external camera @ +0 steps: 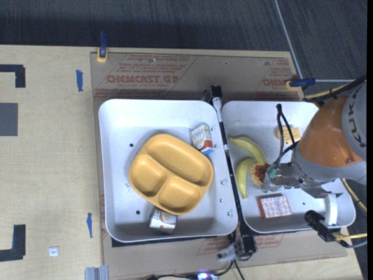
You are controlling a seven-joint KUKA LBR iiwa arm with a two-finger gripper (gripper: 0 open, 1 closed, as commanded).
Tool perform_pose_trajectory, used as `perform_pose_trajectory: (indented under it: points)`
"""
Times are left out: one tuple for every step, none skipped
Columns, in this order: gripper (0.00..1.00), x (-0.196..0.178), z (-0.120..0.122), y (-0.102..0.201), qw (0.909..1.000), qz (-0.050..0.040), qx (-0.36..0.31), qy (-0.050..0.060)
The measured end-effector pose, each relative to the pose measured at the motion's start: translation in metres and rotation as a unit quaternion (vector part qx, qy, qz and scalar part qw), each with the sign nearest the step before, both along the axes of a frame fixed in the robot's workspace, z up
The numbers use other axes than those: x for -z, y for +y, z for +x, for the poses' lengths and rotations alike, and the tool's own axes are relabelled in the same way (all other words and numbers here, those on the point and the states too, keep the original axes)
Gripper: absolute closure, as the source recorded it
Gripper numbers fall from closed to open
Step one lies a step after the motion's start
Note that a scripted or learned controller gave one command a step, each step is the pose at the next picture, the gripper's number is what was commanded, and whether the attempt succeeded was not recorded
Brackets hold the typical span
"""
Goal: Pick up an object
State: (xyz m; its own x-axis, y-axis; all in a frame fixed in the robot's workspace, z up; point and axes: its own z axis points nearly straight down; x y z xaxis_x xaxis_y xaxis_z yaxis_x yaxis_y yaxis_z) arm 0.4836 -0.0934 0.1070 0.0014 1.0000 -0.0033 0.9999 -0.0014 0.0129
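In the right bin (326,112) lie two yellow bananas: one curved banana (249,147) at the upper left and a second banana (240,178) along the left wall. A small red and green item (259,170) sits between them, touching the gripper's tip. My gripper (268,175) is low in this bin, just right of the lower banana, reaching in from the right under the orange wrist band (329,139). A flat red-and-white packet (274,206) lies just below the gripper. A small tan piece (287,134) rests near the bin's upper middle, partly behind a black cable.
The left bin (116,127) holds a yellow divided plate (170,172), a small carton (201,137) at its upper right and a can (162,220) at its lower edge. A cardboard sheet (175,74) lies under both bins. A black divider bar (224,156) runs between them.
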Motion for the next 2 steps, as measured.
perform_pose_trajectory:
  points:
    - [0.00,0.000,0.000,0.000,1.0000,0.0000,0.000,0.000]
    - [0.00,0.021,-0.004,0.001,1.0000,0.0021,-0.001,0.006]
